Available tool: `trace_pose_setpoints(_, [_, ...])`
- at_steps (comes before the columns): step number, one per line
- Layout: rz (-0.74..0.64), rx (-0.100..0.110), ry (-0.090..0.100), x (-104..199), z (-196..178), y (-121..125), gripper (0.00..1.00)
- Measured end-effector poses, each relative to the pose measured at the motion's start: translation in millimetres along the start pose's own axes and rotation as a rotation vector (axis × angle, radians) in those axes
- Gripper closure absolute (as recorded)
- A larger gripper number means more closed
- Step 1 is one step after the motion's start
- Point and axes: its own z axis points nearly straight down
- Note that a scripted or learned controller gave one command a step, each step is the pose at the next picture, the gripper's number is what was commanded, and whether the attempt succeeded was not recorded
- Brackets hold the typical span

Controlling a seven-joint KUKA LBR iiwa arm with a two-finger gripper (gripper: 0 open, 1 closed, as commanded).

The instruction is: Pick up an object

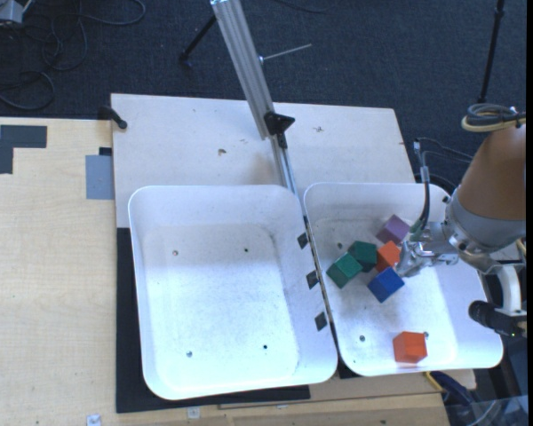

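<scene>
Crowding is my worry: my claw [415, 257], whose state I cannot tell, hangs over the right bin [462, 358] beside the orange block [388, 256], perhaps touching it, so the blue block [385, 284] may get nudged.

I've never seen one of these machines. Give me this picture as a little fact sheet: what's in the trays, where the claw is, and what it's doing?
left bin: nothing seen inside
right bin: six small blocks
cluster near the middle: purple block, orange block, two green blocks, blue block
apart, near the front edge: second orange block
arm: reaches in from the right
gripper: down in the right bin, at the cluster's right side, beside the orange block
holding anything: cannot tell
</scene>
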Motion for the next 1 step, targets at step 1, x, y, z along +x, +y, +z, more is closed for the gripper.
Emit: trace_pose_setpoints(1, [-0.001,-0.015,-0.004,-8.5,-25.6,55.9,1.00])
